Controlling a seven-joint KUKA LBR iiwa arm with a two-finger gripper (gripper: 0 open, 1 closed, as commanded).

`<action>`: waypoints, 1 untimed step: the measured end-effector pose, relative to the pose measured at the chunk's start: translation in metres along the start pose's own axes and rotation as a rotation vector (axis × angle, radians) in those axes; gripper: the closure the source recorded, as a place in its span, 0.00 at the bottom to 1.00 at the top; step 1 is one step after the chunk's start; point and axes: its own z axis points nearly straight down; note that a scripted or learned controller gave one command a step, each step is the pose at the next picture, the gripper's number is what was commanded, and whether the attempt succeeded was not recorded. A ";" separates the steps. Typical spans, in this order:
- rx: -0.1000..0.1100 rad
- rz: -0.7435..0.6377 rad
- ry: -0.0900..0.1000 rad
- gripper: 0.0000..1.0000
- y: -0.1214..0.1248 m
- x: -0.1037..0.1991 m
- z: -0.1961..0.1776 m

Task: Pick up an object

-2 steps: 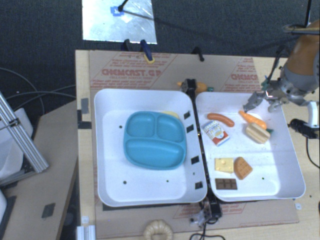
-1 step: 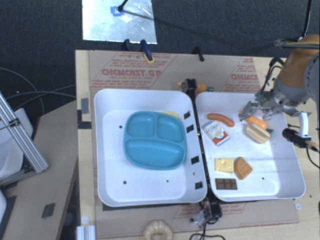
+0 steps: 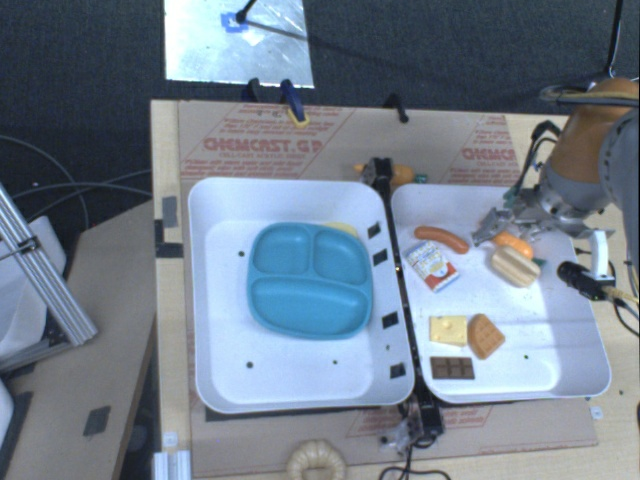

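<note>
In the right bin (image 3: 575,353) lie a red-brown sausage (image 3: 441,238), a small white and red packet (image 3: 431,266), a tan bread roll (image 3: 514,267), a yellow cheese slice (image 3: 449,330), a brown waffle-like piece (image 3: 486,336) and a dark chocolate bar (image 3: 451,369). A small orange piece (image 3: 513,243) lies just behind the roll. My gripper (image 3: 503,227) hangs low at the bin's back right, right over the orange piece and close to the roll. Whether it touches either one is unclear.
The left bin (image 3: 215,298) holds a blue divided plate (image 3: 308,278) with a pale yellow item (image 3: 343,228) tucked behind it. A black clipped divider (image 3: 392,268) runs between the bins. The arm (image 3: 590,158) comes in from the right over the right bin's far corner.
</note>
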 end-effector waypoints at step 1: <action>-0.004 -0.002 -0.001 1.00 0.001 0.000 -0.012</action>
